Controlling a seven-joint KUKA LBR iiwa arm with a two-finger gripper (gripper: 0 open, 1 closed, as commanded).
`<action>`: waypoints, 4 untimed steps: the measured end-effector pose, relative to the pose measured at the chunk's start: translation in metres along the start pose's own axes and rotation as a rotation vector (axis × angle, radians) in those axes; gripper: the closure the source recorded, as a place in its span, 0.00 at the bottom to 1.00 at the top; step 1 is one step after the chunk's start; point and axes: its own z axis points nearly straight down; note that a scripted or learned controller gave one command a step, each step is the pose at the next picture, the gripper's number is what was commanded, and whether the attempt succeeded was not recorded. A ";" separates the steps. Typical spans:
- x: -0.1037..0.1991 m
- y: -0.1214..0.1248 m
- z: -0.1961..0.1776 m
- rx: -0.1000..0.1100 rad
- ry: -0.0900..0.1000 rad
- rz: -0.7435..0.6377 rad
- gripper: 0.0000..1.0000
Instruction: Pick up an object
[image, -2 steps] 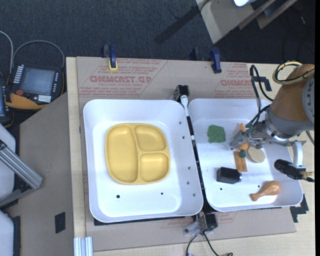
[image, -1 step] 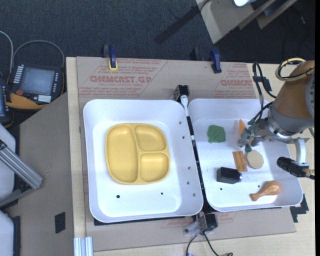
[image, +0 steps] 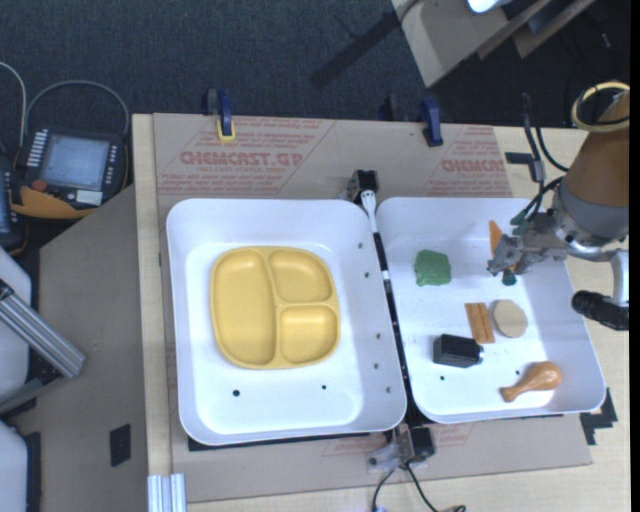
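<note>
Grey gripper (image: 508, 268) I hold low in the right bin (image: 590, 345); its finger state I cannot tell. Beige disc (image: 511, 319) lies just below it, presumably the target.

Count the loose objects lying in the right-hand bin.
6: orange stick near the top, green lump left, brown bar and beige disc centre, black block below, drumstick at bottom. The gripper may hide more.

You see a dark blue-grey floor (image: 200, 50) around the bench. The bench top is a brown cardboard sheet (image: 300, 140) with red print, held by two blue clamps (image: 222, 108). At your left stands a handheld control pendant (image: 68, 165) with its cable.
</note>
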 end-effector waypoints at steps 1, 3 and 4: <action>-0.006 0.002 -0.063 -0.002 -0.001 0.001 1.00; 0.052 -0.010 -0.094 0.008 0.005 -0.004 1.00; 0.111 -0.025 -0.083 0.009 0.006 -0.004 1.00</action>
